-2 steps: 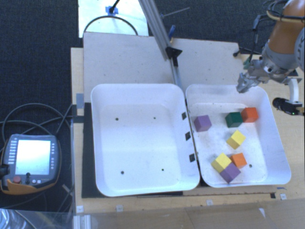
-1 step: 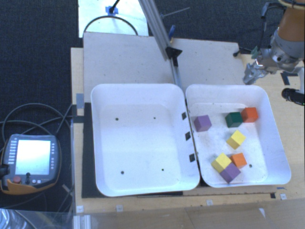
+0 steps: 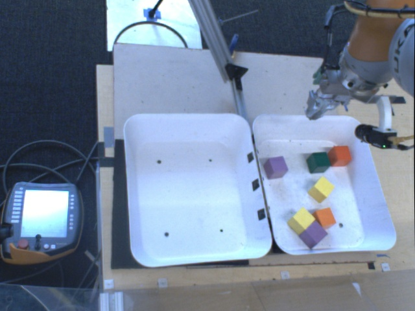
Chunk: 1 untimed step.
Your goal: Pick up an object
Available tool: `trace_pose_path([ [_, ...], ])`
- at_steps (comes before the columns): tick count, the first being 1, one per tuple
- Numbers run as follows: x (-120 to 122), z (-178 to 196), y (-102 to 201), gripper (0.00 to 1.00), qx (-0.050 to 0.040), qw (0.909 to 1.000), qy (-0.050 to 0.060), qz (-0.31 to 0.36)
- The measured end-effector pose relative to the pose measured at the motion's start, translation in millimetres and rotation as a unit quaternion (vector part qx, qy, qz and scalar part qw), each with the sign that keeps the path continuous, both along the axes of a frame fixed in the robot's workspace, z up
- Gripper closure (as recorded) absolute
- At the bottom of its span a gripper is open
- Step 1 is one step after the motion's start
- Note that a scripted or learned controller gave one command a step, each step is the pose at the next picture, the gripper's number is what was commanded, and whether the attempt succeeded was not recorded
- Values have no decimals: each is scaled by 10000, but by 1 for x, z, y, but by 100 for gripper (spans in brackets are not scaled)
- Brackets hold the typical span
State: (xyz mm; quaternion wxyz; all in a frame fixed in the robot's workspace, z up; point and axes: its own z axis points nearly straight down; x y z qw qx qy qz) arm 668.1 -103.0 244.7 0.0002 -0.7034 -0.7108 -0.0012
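Several small blocks lie in the right bin (image 3: 363, 238). A purple block (image 3: 275, 167) sits near its left wall. A green block (image 3: 318, 162) touches an orange block (image 3: 340, 155) at the back. A yellow block (image 3: 321, 189) lies mid-bin. At the front, a yellow block (image 3: 301, 220), a purple block (image 3: 313, 234) and an orange block (image 3: 325, 217) cluster together. My gripper (image 3: 315, 111) hangs above the bin's back rim, behind the green block, with nothing visibly held.
The left bin (image 3: 139, 173) stands beside the right one, their walls touching in the middle. A slanted metal pole (image 3: 217, 37) crosses the bench behind them. A teach pendant (image 3: 40, 222) with its cable lies on the floor at far left.
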Motion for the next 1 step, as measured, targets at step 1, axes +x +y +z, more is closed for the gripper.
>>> trace_pose_path([
  [1, -10, -12, 55, 100, 2, 10000, 6, 0],
])
